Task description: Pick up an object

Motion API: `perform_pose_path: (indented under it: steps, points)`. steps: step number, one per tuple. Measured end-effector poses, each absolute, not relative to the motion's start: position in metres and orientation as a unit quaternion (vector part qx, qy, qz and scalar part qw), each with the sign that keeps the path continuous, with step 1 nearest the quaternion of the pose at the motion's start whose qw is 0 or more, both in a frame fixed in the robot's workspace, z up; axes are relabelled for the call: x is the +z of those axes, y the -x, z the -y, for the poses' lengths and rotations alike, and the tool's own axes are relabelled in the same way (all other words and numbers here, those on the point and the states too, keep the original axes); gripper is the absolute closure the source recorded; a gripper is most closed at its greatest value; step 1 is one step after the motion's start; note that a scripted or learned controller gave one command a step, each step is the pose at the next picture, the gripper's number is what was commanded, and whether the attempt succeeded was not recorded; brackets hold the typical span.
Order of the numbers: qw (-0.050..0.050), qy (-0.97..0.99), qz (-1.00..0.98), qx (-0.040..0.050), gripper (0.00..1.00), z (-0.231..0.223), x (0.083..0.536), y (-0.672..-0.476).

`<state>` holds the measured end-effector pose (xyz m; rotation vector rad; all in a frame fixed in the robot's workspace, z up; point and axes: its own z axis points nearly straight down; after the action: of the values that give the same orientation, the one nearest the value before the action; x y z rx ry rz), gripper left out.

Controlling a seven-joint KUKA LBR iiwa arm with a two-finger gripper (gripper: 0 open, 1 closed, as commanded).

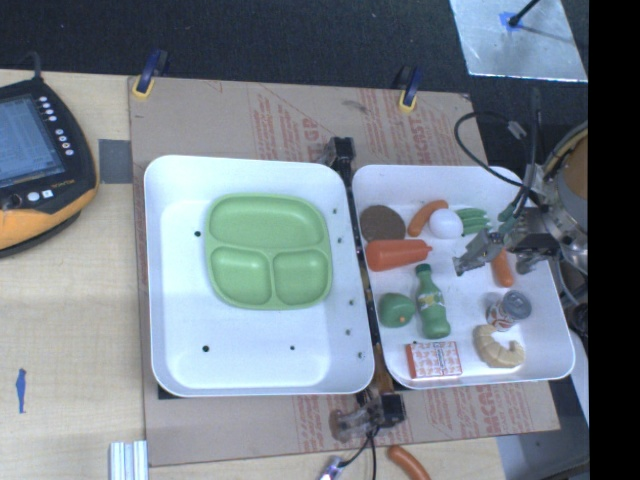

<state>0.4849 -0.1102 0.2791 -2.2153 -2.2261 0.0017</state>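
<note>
The gripper is seen low over the right bin, at its right side; whether its fingers are spread cannot be told. Just beside it lies a small orange carrot, likely light, hard plastic and slippery, best taken across its middle. Further out lie a green bottle and a larger carrot.
</note>
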Motion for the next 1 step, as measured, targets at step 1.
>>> perform_pose_path:
  steps: [1]
  points:
    - [0.001,0.705,0.709,0.0014,0.0,0.1016,0.1449,-0.476]
